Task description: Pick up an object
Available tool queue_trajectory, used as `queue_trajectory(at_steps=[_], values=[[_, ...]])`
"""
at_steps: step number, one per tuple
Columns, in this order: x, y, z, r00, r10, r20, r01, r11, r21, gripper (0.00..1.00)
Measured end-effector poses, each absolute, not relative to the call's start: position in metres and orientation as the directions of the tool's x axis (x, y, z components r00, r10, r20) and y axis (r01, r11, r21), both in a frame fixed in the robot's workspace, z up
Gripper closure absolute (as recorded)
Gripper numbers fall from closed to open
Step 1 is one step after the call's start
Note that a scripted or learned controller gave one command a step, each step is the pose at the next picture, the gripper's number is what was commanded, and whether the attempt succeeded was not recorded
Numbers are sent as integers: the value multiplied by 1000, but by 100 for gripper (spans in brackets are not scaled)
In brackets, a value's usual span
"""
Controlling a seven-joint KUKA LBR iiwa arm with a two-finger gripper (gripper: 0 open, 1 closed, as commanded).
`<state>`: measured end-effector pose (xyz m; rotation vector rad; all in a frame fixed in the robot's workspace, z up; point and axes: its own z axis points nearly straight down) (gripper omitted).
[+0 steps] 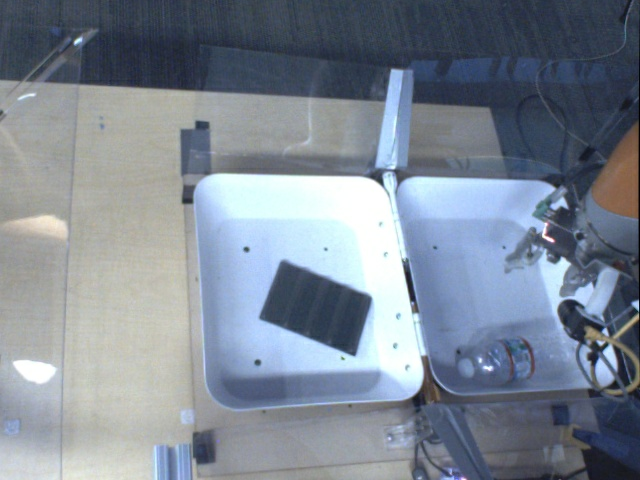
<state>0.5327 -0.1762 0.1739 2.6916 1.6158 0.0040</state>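
A dark ribbed rectangular pad (pixel 316 308) lies flat and slightly turned in the middle of the left bin (pixel 225 208). A clear plastic bottle (pixel 497 360) lies on its side near the front wall of the right bin (pixel 450 203). My gripper (pixel 522 251) reaches in from the right over the right bin's right half, above and behind the bottle and apart from it. Nothing shows in its grasp.
The arm's orange band and wrist (pixel 610 203) hang over the right bin's right rim, with cables (pixel 595 343) looping below. A metal bar (pixel 394 118) stands at the back where the bins meet. Wooden bench (pixel 100 268) lies to the left.
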Motion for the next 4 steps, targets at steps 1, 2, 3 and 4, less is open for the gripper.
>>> queue_trajectory(at_steps=[1,2,3,4], values=[[492,-159,89,230,973,2,973,-230,13,0],[491,-153,89,280,960,0,960,-280,15,0],[561,-173,89,55,999,-2,998,-55,13,0],[492,-191,90,-85,996,-4,996,85,12,0]])
